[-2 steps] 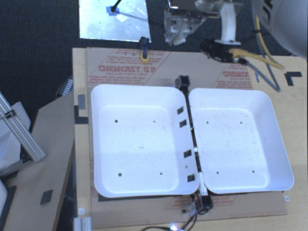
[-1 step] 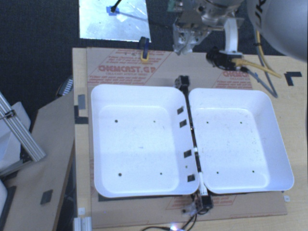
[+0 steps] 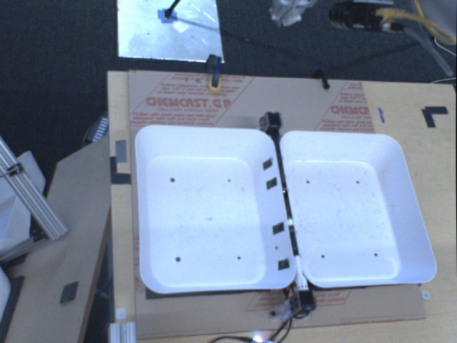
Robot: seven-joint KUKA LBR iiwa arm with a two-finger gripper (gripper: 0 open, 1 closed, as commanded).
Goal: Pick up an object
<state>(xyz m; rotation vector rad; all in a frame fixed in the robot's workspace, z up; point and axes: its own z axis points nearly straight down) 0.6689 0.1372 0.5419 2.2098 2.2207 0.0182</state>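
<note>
two white bins [image 3: 153, 152] (side by side), gripper [image 3: 289, 9] above.

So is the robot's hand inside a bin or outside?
Outside. The gripper sits past the bench, over the dark floor, away from the left bin and right bin.
</note>
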